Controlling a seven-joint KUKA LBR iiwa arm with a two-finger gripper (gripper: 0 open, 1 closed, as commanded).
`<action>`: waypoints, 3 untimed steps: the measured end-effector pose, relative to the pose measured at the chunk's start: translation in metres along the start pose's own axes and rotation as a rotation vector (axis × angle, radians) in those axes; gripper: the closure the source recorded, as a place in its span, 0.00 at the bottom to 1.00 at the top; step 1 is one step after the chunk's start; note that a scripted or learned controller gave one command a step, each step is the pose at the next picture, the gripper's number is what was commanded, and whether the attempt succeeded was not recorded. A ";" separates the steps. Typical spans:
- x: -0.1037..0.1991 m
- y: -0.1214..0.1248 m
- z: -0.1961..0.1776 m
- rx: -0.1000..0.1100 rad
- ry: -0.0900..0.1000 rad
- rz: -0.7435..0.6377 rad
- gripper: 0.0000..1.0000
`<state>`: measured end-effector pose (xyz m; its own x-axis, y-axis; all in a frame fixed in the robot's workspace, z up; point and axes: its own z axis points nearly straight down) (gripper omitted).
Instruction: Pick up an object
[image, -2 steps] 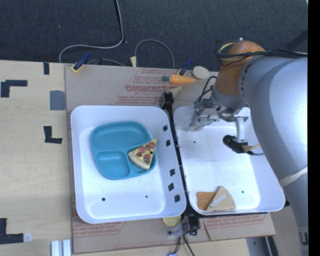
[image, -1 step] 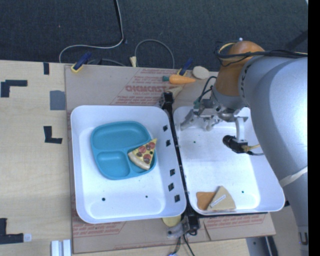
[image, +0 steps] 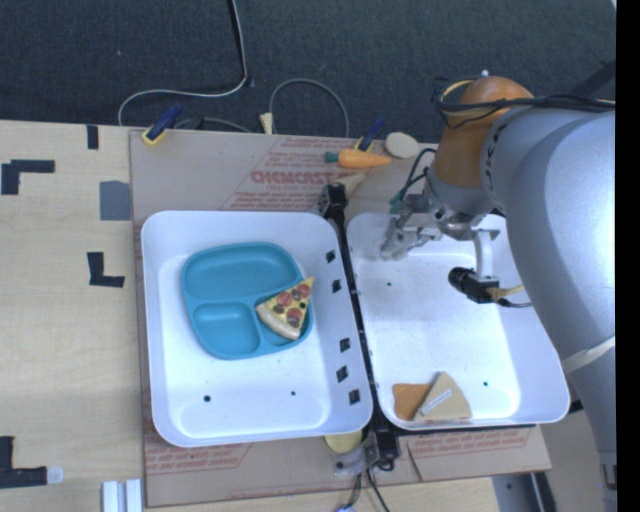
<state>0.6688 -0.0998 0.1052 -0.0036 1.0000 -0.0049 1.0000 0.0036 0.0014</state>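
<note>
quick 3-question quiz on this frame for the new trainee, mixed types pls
1. True or false: the pizza slice lies on the blue divided plate in the left bin.
2. Which bin is the gripper over? A) left B) right C) neither
3. Fill in: the sandwich wedge lies near the ____ edge of the right bin.

Key: 1 true; 2 B; 3 near (bottom of the view)
</note>
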 end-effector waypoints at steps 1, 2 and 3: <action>0.000 0.000 0.001 0.001 0.000 0.000 0.00; 0.006 -0.020 0.020 -0.002 0.002 0.003 0.00; -0.012 0.001 0.019 -0.001 0.005 0.002 0.00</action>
<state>0.6696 -0.1114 0.0859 -0.0016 1.0000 0.0000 1.0000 0.0016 0.0022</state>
